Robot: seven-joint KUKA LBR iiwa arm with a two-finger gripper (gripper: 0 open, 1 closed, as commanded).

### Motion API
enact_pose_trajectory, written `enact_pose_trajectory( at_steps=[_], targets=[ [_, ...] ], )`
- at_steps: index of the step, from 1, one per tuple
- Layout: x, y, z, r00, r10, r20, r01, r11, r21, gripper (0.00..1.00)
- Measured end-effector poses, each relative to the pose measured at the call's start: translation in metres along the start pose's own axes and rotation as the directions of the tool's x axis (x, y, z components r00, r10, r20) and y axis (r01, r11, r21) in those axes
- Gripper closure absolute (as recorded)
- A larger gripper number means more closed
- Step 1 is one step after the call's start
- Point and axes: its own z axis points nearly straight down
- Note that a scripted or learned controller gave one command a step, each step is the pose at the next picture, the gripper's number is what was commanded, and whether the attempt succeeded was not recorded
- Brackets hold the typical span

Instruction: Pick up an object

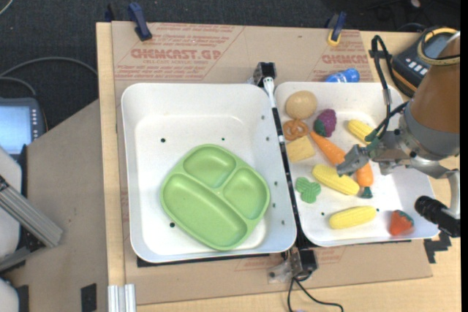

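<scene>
The right bin (380,95) holds several toy foods. Among them are a tan potato (300,104), purple grapes (325,122), a pretzel (295,129), a yellow cheese cube (300,150), a long carrot (330,148) and a yellow banana (336,180). There are also a green broccoli (308,191), a corn cob (352,216), a strawberry (400,223) and a small corn piece (359,130). My gripper (353,159) hangs low over the middle of this bin. It sits just above a short orange carrot (364,176), between the long carrot and the banana.
The left bin (146,113) carries a green divided plate (214,195). A blue object (341,76) lies outside the right bin's far rim. Clamps (139,20) hold the cardboard bench top. The arm's orange band (442,95) is over the right bin's right side.
</scene>
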Motion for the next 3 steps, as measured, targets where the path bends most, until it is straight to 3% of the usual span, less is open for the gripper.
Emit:
enact_pose_trajectory(
  at_steps=[1, 2, 3],
  targets=[
    [-0.017, 0.108, 0.127, 1.0, -0.001, 0.005, 0.001, 1.0, -0.011, 0.0],
    [-0.016, 0.104, 0.112, 1.0, 0.001, 0.002, -0.001, 1.0, -0.005, 1.0],
    [0.064, 0.063, 0.017, 1.0, -0.007, -0.002, 0.007, 1.0, -0.004, 1.0]
  ],
)
